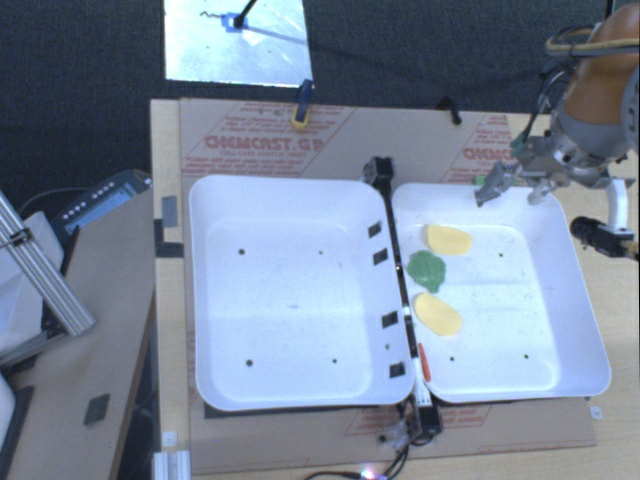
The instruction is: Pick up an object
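With its fingers spread wide and empty, the gripper (pixel 515 186) hangs above the far rim of the right bin (pixel 575 298), poised to descend on three pieces along the bin's left side: upper yellow piece (pixel 449 239), green piece (pixel 427 269), lower yellow piece (pixel 438 314).

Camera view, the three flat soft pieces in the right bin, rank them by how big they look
1. Lower yellow oval piece and upper yellow oval piece: these two look about alike, so I won't rank them apart.
2. Green rounded piece: looks slightly smaller, though the margin is slim.
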Available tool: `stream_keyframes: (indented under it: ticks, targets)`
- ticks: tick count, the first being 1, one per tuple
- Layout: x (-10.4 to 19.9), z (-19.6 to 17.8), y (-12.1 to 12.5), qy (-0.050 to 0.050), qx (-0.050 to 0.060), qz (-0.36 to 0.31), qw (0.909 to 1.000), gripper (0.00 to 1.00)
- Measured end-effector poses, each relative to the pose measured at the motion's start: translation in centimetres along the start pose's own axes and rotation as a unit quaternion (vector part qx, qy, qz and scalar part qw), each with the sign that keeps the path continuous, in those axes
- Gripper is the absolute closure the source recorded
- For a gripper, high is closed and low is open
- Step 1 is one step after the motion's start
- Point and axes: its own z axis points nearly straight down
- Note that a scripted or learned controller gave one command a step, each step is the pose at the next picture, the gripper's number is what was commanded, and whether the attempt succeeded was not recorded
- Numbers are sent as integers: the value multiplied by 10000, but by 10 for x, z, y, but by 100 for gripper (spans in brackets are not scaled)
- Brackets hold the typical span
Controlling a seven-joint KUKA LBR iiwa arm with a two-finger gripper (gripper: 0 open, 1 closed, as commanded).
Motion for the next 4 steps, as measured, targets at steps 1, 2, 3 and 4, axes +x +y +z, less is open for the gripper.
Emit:
stream_keyframes:
  ticks: [1,2,3,4]
  targets:
    - [0,-12,1,-2,-20,-16,10000,100]
    - [50,-148,20,-6,-86,-38,10000,100]
    - [26,-305,-1,-25,-101,9,9999,100]
    - [26,-327,-56,1,-15,10,10000,100]
